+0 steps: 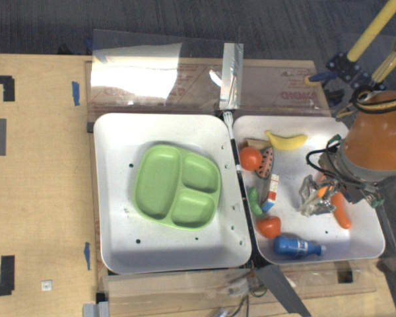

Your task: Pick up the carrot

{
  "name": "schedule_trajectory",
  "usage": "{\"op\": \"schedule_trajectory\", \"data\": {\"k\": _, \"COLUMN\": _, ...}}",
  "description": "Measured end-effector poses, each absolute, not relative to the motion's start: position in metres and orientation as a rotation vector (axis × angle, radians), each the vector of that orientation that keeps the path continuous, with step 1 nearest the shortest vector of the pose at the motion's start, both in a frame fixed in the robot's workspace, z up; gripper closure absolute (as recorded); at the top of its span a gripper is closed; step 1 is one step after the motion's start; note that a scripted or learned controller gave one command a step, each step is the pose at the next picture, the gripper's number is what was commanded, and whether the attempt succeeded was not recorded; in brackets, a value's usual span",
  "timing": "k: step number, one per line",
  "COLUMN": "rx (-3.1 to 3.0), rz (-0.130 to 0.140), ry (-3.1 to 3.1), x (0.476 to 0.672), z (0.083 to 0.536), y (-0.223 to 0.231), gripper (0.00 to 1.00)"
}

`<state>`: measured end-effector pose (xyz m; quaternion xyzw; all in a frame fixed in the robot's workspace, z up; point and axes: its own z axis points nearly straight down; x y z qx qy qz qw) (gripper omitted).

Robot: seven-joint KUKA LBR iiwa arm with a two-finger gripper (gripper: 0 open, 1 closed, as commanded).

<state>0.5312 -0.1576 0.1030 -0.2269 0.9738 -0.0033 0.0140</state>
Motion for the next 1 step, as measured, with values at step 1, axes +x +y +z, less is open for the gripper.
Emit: {"op": "schedule_trajectory", "data": {"k": 1, "rx": -0.789, "rz": -0.002, "ry": 3.021, "x": 0.6076, "z": 0.1918, "y": -0.0768, "gripper": 1.0}}
